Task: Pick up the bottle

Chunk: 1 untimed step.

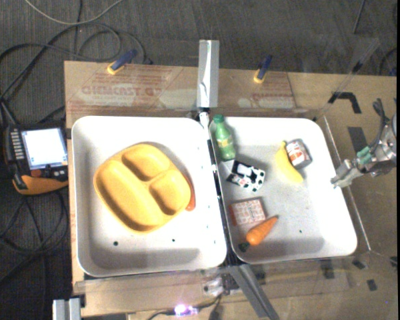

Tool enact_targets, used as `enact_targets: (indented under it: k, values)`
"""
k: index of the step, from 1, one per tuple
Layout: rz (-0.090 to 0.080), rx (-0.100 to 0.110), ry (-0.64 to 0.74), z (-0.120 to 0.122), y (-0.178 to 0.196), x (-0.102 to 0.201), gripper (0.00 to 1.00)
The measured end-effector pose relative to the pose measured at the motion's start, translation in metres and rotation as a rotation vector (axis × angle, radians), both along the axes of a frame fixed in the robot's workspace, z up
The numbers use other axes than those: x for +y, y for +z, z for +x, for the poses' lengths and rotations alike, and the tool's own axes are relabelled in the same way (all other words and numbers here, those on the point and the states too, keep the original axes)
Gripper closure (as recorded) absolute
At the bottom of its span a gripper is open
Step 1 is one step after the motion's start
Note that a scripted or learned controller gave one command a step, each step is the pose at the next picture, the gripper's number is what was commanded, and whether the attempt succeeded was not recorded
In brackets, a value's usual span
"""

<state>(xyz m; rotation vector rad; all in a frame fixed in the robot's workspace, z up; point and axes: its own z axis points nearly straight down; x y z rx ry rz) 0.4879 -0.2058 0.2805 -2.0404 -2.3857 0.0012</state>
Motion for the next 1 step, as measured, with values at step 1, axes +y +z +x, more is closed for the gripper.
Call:
enact_targets:
  k: [1]
  values:
    - [0.001, 0.001, 0.002, 0.0008, 0.0083, 0.0010, 1.00]
